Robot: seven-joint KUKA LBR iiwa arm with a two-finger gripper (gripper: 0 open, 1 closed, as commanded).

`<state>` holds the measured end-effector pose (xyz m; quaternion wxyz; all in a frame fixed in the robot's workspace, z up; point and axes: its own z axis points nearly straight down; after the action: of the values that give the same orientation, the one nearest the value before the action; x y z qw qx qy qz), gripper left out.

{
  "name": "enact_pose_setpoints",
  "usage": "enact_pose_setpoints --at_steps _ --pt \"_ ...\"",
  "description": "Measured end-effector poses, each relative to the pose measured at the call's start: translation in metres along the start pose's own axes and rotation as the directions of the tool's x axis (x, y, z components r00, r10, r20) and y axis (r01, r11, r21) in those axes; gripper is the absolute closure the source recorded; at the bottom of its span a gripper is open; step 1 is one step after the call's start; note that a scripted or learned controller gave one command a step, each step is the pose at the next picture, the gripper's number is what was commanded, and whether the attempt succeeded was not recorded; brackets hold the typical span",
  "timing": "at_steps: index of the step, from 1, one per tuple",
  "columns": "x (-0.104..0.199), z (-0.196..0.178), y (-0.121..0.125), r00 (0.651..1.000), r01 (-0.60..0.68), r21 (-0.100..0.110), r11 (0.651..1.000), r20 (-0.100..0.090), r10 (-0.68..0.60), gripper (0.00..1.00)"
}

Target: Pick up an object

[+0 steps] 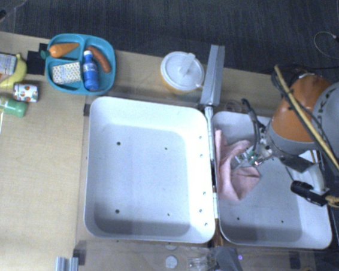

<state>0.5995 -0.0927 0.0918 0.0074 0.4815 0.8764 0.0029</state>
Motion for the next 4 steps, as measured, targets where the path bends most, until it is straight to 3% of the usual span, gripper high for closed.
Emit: enact_pose_setpoints --at_steps 1,2,3,4 --pt "-0.023 0.001 0.039 0.990 0.138 0.000 0.990 0.000 -0.138 0.00" --pt "-0.013 0.000 0.024 0.999 0.054 -0.005 0.999 0.004 -0.054 0.00" --pt "-0.013 0.000 0.024 0.999 0.053 -0.005 0.999 0.004 -0.053 0.00" --pt "0.013 -0.093 0.006 0.970 0.242 0.006 0.970 -0.010 -0.242 0.00"
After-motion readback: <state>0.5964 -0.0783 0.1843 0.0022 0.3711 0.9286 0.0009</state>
